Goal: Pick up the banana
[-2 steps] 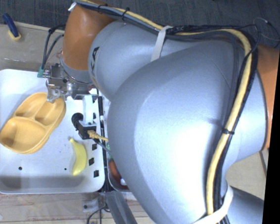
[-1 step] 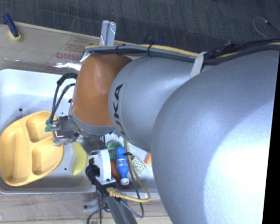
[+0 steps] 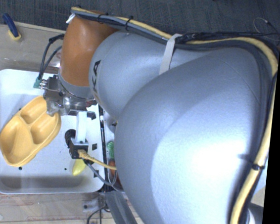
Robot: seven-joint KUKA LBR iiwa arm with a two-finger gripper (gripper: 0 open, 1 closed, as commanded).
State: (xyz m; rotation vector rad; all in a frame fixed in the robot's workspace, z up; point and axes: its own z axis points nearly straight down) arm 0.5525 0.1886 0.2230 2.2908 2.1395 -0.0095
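A small yellow-green piece that looks like the banana's end (image 3: 78, 167) peeks out low in the left bin (image 3: 3, 181), just under the wrist's bracket; the rest of it is hidden. My gripper (image 3: 55, 106) hangs over the upper middle of that bin, at the right edge of a yellow divided plate (image 3: 27, 132). It is well above and left of the banana piece. The big grey arm covers the whole right side of the view.
The yellow divided plate lies tilted across the left half of the left bin. A sliver of something green (image 3: 110, 148) and orange (image 3: 111, 166) shows at the bin's right wall, beside the arm. A blue-and-yellow clamp (image 3: 11, 26) sits on the bench at top left.
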